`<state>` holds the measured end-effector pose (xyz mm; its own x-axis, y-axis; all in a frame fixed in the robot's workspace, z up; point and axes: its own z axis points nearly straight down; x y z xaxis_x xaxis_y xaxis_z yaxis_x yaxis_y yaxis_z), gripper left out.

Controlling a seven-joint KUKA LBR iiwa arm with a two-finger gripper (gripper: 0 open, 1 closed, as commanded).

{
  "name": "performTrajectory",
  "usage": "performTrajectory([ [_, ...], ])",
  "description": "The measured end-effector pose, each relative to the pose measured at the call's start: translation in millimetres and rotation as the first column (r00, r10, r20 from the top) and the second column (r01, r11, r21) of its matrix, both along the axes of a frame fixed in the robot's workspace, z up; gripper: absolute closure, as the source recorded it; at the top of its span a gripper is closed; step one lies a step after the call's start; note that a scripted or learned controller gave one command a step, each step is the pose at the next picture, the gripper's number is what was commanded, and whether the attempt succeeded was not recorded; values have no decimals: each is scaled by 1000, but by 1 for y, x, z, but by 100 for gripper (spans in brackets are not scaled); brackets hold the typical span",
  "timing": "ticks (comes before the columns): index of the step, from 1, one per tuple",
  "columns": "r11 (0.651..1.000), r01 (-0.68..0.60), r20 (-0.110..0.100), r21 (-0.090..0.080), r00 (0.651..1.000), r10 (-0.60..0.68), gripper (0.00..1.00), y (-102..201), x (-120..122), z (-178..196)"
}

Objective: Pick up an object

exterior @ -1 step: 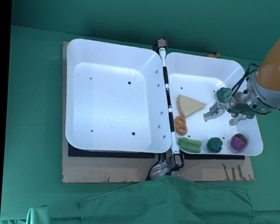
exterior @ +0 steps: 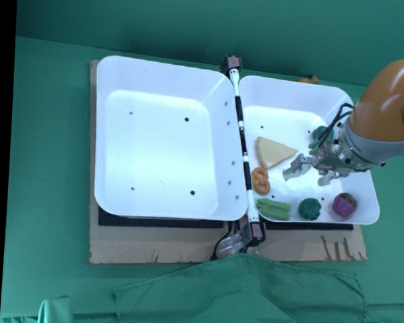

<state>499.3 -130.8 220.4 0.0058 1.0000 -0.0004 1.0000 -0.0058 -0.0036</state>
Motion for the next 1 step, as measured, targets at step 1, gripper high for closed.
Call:
performTrajectory([
  [1, 1000, 0, 14, -4, 1000, 0, 0, -13, -19, 77],
])
